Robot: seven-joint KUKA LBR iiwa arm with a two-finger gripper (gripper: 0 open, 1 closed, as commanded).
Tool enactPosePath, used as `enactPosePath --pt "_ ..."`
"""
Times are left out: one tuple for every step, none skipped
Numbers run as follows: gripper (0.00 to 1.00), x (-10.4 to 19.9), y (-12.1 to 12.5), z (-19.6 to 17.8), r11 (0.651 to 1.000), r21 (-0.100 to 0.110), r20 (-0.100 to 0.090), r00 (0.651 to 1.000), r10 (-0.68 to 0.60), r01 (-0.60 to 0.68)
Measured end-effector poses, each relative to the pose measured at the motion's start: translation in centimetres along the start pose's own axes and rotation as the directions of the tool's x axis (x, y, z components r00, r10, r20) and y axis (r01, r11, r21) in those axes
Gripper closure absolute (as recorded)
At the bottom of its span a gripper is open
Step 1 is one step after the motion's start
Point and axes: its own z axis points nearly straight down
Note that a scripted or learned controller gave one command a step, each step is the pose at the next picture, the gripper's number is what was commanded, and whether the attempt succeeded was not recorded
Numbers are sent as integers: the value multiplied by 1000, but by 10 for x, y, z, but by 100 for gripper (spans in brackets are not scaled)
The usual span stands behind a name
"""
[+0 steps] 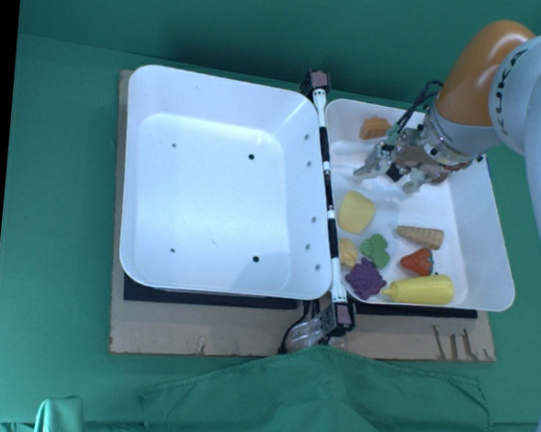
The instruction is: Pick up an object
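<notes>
A: Where is the claw (399,172) now?

B: It hangs over the back half of the right bin (488,241), above bare white floor. The arm (536,83) comes in from the right and bends down to it.

A: And which thing could it take?

B: The task names no special one. The nearest are the orange piece (374,127), which lies just behind the claw toward the back left corner, and the yellow block (356,211), which lies in front of it and a little left. The other toys are near the front wall: a corn (420,236), a green piece (375,248), a red one (418,261), purple grapes (366,279), and a long yellow squash (421,289).

A: How do the long ones lie?

B: The corn and the squash both lie about across the bin, left to right. I think the fingers should close across that axis, from front to back.

A: Is the claw open? Does it hold something?

B: I cannot tell how far it is open; the fingers mix with cables and dark parts. I see no toy between them.

A: What else is unclear?

B: A small yellow piece (347,253) is half behind the divider rail (329,197), so its shape is hard to read. The left bin (168,98) has only dark dots on its floor.
</notes>
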Motion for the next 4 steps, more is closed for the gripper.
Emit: enactPosePath --pt "0 -11 -76 -5 1000 -7 3 1000 1 -1" --pt "0 -18 -100 -5 1000 -10 3 1000 -2 2" --pt "0 -31 -42 -3 1000 -2 2 1000 -4 4" --pt "0 -39 11 -2 1000 -1 2 1000 -6 6"
